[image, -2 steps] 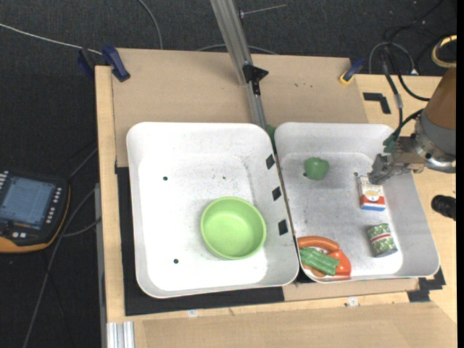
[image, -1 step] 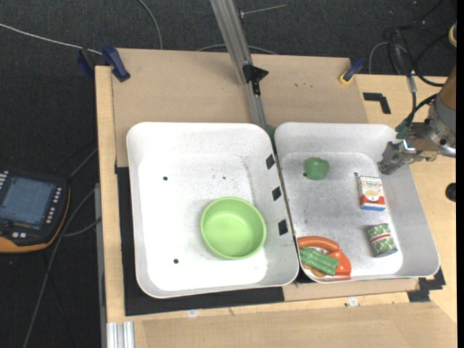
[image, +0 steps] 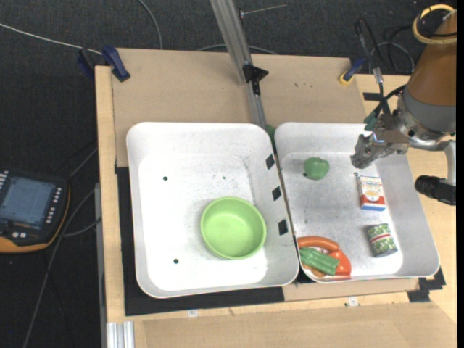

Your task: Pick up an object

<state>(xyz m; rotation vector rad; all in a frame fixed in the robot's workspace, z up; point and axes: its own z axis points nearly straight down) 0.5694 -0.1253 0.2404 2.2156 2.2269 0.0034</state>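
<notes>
Green bowl (image: 233,228) alone, left bin (image: 156,151).

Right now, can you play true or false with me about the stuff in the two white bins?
1. The round light green plastic bowl sits in the left white bin. True.
2. The small green apple-like ball lies in the left bin. False: it lies in the right white bin.
3. The end effector hovers over the right bin. True.
4. The small white, red and blue carton is inside the bowl. False: it lies on the right bin's floor.
5. The orange and green toy vegetables lie at the right bin's near left corner. True.
</notes>
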